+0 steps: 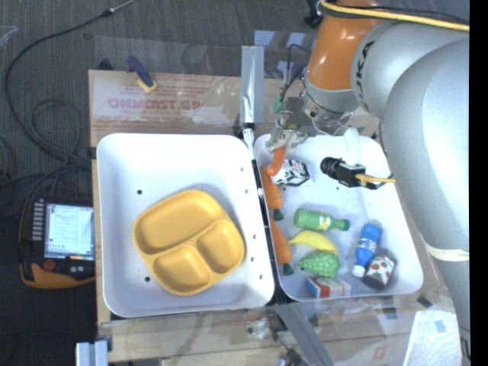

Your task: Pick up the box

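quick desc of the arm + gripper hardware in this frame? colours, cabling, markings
The arm has smooth, rounded light-grey shells, with a glossy orange band above the wrist. A yellow-and-black cable loops over the orange section and runs off to the right. Below the band sits a grey metallic wrist ring, then the gripper, small, metallic and cluttered with thin wires. No legible markings.

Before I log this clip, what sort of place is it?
Probably a robotics lab: two white bins on a bench, a grey arm over toy food, a handheld control pendant and cables on carpet.
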Controlling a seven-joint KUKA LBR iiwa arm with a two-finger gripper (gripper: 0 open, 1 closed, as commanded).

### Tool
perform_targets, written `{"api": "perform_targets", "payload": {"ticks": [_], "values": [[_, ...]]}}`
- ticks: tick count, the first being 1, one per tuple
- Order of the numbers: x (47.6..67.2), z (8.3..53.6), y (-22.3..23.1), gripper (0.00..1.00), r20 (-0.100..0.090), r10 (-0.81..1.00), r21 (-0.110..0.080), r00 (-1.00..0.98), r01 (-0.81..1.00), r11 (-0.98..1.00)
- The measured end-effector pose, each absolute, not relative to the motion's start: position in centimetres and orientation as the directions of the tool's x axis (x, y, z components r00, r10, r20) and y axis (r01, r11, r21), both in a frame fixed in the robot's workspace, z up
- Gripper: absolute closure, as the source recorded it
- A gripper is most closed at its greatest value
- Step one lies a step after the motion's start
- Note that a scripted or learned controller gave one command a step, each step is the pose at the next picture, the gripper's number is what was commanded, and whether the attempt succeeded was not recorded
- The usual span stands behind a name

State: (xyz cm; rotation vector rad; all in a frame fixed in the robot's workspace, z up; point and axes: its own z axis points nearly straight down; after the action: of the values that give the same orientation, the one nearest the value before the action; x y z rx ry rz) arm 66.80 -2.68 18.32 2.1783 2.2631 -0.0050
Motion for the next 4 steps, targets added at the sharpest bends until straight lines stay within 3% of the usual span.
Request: {"api": "perform_targets", "payload": {"ticks": [1, 2, 3, 4], "values": [[66.8, 18.3, 1.5, 1.00, -0.003, 0.995, -0.003, -0.096, 0.995, 0.096], [65.1, 18.9, -7.2, 1.00, -0.003, 0.989, -0.002, -0.145, 0.989, 0.145], [66.2, 18.3, 0.1, 1.00, 0.001, 0.995, -0.002, -0.103, 0.995, 0.103], [66.8, 20.9, -5.3, 1.00, -0.004, 0.982, -0.001, -0.191, 0.982, 0.191]]}}
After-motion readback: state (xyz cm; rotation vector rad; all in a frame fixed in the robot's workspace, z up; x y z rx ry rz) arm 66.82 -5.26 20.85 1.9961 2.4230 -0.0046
